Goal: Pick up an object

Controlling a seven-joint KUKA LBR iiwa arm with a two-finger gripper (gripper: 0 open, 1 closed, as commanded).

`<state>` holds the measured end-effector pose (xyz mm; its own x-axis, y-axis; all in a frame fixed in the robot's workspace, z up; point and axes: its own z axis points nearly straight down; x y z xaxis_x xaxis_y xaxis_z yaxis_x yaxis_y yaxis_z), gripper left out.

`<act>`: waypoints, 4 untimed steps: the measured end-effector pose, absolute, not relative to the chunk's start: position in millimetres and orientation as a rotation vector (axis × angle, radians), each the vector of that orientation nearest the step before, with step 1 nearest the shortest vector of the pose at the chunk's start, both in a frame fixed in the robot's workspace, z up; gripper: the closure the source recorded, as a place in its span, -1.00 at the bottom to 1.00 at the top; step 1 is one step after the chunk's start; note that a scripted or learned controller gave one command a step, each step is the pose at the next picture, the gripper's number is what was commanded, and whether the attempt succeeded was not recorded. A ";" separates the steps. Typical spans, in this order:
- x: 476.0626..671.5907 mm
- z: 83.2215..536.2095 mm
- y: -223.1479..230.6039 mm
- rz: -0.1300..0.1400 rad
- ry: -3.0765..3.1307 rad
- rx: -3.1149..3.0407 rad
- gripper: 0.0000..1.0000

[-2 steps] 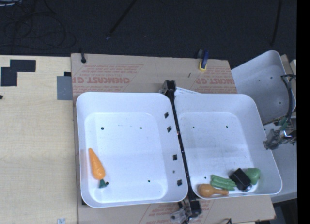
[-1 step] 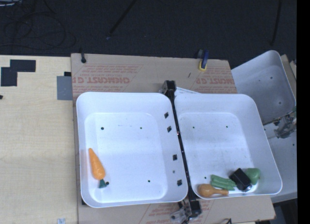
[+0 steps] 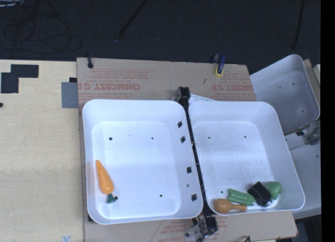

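A toy carrot (image 3: 104, 177) with a small green top lies by the left wall of the left bin (image 3: 136, 112). Several items are bunched in the front right corner of the right bin (image 3: 235, 115): a long green vegetable (image 3: 239, 197), a black block (image 3: 260, 194) tilted over it, a rounder green piece (image 3: 274, 188) behind the block, and an orange-tan gourd-shaped piece (image 3: 228, 206) against the front wall.
The bins rest on a cardboard sheet (image 3: 131, 81) on a light wooden bench (image 3: 36, 146). A black clip strip (image 3: 189, 154) joins the bins. A blue and yellow clamp (image 3: 220, 64) stands at the cardboard's far edge. A pale grey panel (image 3: 285, 86) stands at right.
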<state>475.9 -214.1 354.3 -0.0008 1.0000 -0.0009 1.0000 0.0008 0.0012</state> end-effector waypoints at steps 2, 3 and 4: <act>476.1 331.4 -214.3 0.002 2.220 2.218 1.00; 475.9 358.6 -214.1 0.000 2.222 2.219 1.00; 475.3 275.1 -212.7 -0.006 2.226 2.228 1.00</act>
